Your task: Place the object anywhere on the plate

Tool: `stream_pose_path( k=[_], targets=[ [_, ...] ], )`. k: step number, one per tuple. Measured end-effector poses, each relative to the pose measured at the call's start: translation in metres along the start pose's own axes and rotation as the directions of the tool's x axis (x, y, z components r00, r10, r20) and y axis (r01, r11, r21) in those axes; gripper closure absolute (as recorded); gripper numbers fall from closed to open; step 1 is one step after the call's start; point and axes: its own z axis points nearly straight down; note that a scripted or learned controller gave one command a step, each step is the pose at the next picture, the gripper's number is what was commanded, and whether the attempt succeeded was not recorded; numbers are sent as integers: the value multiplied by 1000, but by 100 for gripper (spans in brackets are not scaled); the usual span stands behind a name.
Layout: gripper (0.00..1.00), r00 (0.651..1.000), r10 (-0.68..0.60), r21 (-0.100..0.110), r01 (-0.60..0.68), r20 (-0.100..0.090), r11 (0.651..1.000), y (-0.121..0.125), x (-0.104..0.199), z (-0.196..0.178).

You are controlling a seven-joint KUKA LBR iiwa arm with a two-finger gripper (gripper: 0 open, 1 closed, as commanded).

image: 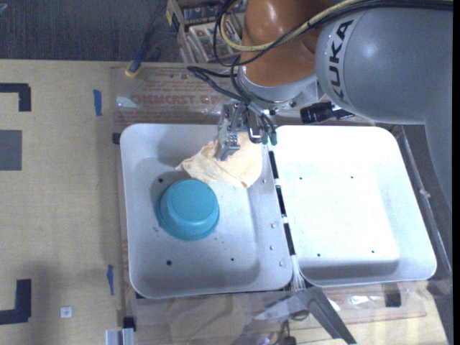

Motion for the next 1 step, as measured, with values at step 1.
stream_pose_path(
  k=[1],
  targets=[
    [0, 1000, 0, 0, 0, 1, 1000, 0, 0, 0]
  ],
)
